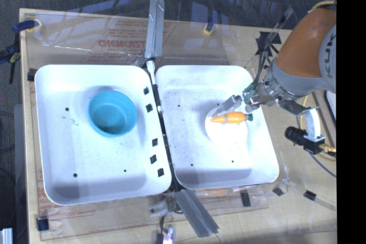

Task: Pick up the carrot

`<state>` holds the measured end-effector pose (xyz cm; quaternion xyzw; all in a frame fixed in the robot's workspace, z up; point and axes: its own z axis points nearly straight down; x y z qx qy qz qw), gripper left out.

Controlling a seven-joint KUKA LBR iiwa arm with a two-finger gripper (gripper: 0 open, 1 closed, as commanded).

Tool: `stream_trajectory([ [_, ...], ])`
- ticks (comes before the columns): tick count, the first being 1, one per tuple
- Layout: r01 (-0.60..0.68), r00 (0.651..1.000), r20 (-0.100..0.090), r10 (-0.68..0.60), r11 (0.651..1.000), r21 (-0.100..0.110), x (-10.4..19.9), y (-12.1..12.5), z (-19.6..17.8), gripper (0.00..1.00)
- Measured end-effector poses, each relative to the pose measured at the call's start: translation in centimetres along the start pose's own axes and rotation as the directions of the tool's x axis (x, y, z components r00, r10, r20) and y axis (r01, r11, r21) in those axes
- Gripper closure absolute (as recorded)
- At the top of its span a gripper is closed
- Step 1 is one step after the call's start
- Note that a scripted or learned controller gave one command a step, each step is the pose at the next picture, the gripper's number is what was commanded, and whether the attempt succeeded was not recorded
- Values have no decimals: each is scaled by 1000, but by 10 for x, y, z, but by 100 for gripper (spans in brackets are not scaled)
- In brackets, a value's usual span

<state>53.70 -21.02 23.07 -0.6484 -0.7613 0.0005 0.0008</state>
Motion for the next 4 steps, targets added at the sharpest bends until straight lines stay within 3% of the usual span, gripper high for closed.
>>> stream_trajectory([
  [1, 105, 994, 1, -105, 994, 0, -8, 50, 47, 0],
  [2, 120, 993, 0, -120, 993, 0, -1, 11, 33, 0],
  [3, 77, 997, 1, -77, 997, 0, -8, 50, 139, 0],
  [4, 250, 968, -1, -250, 968, 0, -3, 22, 102, 0],
])
